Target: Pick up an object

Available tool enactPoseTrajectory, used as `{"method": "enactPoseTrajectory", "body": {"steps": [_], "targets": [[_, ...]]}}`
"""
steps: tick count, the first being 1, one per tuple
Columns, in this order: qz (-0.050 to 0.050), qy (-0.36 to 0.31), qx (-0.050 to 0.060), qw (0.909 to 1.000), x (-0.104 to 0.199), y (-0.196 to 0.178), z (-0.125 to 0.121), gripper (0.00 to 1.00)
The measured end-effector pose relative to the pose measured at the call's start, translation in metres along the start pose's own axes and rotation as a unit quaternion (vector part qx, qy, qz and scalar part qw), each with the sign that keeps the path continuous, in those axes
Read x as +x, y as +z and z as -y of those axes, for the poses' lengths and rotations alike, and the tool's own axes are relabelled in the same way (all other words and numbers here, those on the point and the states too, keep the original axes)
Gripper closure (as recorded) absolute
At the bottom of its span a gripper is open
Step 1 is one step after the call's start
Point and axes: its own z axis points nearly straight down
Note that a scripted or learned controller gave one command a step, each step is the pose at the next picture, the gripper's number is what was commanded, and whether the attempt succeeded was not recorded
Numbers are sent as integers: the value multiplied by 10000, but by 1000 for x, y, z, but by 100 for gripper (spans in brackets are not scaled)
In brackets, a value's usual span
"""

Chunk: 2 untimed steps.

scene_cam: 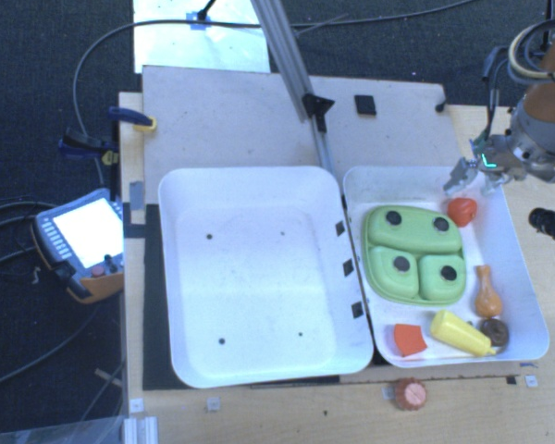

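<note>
The claw (474,176) hangs released, fingers spread, above the right bin's (521,276) far edge. A red tomato (462,211) lies just below it, beside a green tray (414,252).

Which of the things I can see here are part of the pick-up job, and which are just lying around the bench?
Part of the job:
gripper
red ball
green tray
orange gourd
yellow piece
orange block
brown ring
right bin

Lying about:
left bin
handheld screen
blue clamp
round reddish cap
</note>
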Motion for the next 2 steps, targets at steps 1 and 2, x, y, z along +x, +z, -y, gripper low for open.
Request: {"method": "enactPoseTrajectory", "body": {"steps": [1, 2], "targets": [[4, -4, -22, 10000, 0, -2, -1, 0], [4, 10, -5, 10000, -2, 57, 5, 0]]}}
